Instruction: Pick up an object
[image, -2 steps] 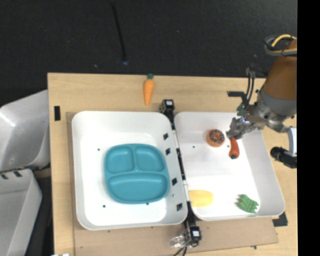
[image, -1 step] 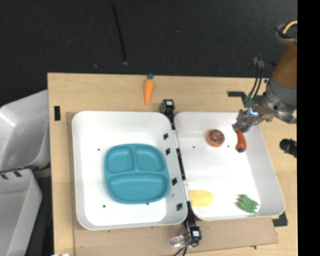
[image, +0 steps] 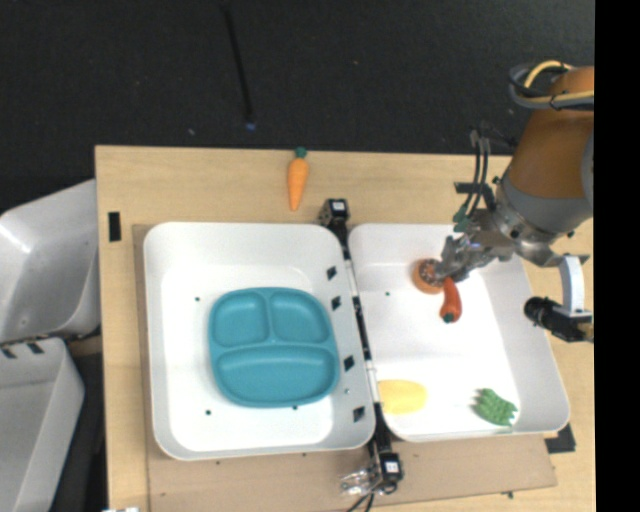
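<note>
Dark carpet-like flooring surrounds a pale wooden bench (image: 120, 190) that carries two shallow white bins side by side. Over the right bin (image: 530, 400) hangs the arm (image: 545, 165), grey with an orange band, and its claw (image: 458, 258) points down toward the bin's far left part. Whether that claw is spread or closed I cannot tell from here; its tips are lost in a tangle of dark metal and cable.

Just below the claw, and maybe touching it, lies a small round brownish object (image: 429, 274) that I cannot name for certain. Right beside that, a little nearer to me and slightly toward the arm's side, sits a red chili pepper (image: 451, 303), lying lengthwise with its stem end up toward the claw. Well apart from the claw, at the near edge of the same bin, rest a yellow lemon-like piece (image: 402, 396) and a green leafy toy (image: 495, 407).

Away to the claw's far side, the left bin (image: 170, 260) holds a teal divided plate (image: 272, 346). Beyond both bins, on bare wood, lies a toy carrot (image: 297, 180).
</note>
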